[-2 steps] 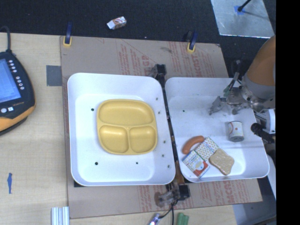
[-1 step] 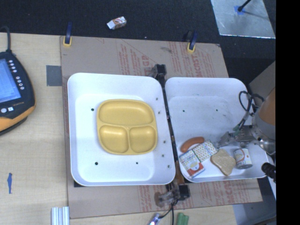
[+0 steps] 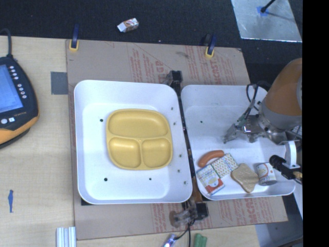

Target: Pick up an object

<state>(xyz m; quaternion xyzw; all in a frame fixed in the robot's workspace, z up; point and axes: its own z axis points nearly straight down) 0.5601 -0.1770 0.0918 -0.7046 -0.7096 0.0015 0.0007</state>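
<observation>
The right white bin (image 3: pixel 216 104) holds a reddish sausage (image 3: pixel 211 157), a patterned small box (image 3: pixel 225 164), a red-and-white carton (image 3: pixel 209 179), a slice of bread (image 3: pixel 244 176) and a small can (image 3: pixel 266 173), all along its near edge. My gripper (image 3: pixel 232 134) hangs over the middle right of this bin, pointing left, just above and behind the sausage. Nothing can be seen in its grasp. The grey arm with its orange band (image 3: pixel 282 94) comes in from the right.
A yellow divided plate (image 3: pixel 139 138) lies in the left bin (image 3: pixel 82 138). A teach pendant (image 3: pixel 13 104) rests on the bench at far left. Blue clamps (image 3: pixel 74 37) pin the cardboard sheet. A crumpled wrapper (image 3: pixel 128 25) lies on the dark floor.
</observation>
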